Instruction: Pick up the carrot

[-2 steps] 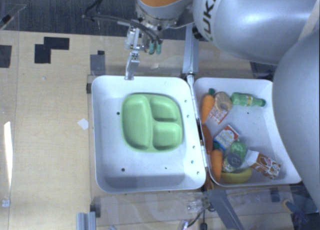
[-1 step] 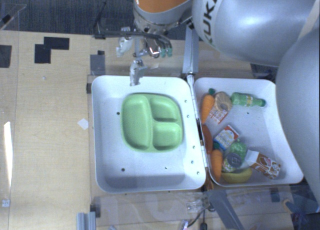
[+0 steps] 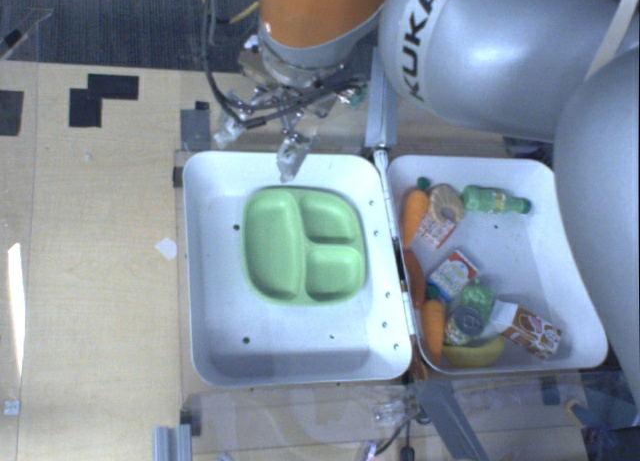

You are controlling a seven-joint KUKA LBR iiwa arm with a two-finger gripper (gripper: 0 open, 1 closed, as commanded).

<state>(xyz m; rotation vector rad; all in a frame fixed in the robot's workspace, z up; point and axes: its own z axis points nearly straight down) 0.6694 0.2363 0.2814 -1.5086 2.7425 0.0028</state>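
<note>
Carrot (image 3: 414, 217) lies at the right bin's (image 3: 575, 294) left wall beside a green bottle (image 3: 494, 199) and snack packets (image 3: 452, 274), while the gripper (image 3: 291, 161), its state impossible to tell, hangs over the left bin's (image 3: 215, 329) far rim above a green tray (image 3: 303, 245).

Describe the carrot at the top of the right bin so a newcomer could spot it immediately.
Start at the right bin, the one crowded with groceries. Along its left wall near the top lies the carrot, upright in the picture beside a packaged snack. It is plain orange and tapered, and sits higher than the second carrot by the banana.
</note>
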